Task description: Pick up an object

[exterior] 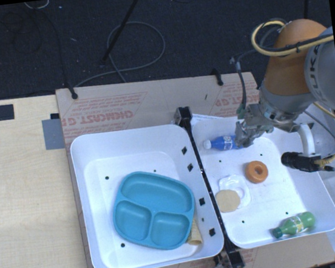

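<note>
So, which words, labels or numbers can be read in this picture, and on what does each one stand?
Red printed lettering on the cardboard sheet behind the bins: seen upside down and blurred, not safely readable.
Label on the blue bottle: too small to read.
Label on the green bottle: too small to read.
Blue divided plate: no text visible.

The pale wooden worktop [23, 198] carries a printed brown cardboard sheet [151, 105], on which two shallow white plastic bins [90, 149] sit touching, side by side.

Glossy plastic blue tray [154, 210]; smooth white plastic bins [93, 171].
</note>
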Robot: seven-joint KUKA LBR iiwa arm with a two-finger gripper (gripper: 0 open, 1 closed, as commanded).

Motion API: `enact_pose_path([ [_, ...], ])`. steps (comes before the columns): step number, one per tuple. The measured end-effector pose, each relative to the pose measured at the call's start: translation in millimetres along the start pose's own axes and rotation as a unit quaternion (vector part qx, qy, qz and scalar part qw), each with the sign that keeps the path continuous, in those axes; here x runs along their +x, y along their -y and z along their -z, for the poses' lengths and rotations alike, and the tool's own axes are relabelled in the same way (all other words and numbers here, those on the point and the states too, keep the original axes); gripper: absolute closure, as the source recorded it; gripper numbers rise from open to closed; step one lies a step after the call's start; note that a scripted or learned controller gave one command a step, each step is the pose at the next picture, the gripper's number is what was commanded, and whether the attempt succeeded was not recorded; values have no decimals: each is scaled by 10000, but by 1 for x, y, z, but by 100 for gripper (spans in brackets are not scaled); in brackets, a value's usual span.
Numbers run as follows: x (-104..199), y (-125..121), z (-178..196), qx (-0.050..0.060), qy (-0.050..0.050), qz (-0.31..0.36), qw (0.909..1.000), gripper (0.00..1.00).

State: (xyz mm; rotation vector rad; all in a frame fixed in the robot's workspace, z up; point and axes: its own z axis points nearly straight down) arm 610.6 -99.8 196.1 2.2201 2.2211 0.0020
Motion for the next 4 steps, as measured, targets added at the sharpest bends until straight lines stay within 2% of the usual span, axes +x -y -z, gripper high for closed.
enact_pose_path([
  [1, -2, -1, 47, -5, 2, 0, 10000, 100],
  [2, 50, -6, 38, 29, -8, 15, 10000, 100],
  [4, 158, 12, 18, 36, -8, 21, 10000, 100],
])
